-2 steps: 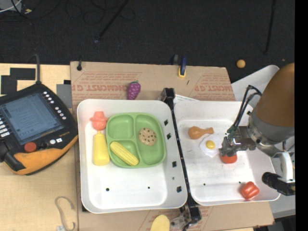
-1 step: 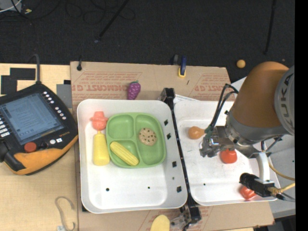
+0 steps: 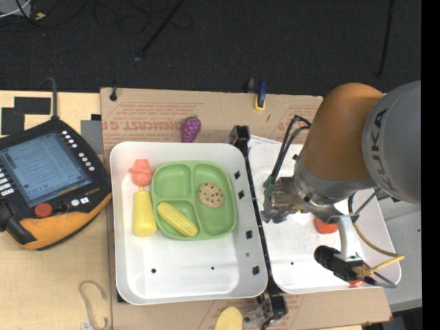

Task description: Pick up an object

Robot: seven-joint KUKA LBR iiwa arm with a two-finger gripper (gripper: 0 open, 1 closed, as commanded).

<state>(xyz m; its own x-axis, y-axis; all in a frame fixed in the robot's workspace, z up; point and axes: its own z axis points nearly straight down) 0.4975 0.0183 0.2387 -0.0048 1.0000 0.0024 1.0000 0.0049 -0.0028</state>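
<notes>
**Step in hand: acquiring an object.** The gripper [image 3: 273, 210] hangs low over the right bin [image 3: 297, 270], to the right of the green plate [image 3: 173, 181] and just past the wall dividing the two bins. It cannot be told whether the gripper is open or closed. The nearest candidate is an orange-red object [image 3: 326, 225], farther right of the plate and partly hidden under the wrist.

**Recommended procedure.** Move the gripper away from the plate until it is centred over the object, then descend vertically. Stay clear of the dividing wall, since a grasp beside it would likely jam.

**Surface.** Both bins are white, shallow and apparently smooth, so a nudged object may slide. The plate lies in the left bin [image 3: 180, 270] and carries a corn cob [image 3: 177, 218] and a cookie [image 3: 211, 195].

**Room.** A cardboard sheet [image 3: 148, 115] lies under the bins on the bench. A teach pendant [image 3: 48, 174] rests well left of the plate, and dark floor lies behind.
</notes>
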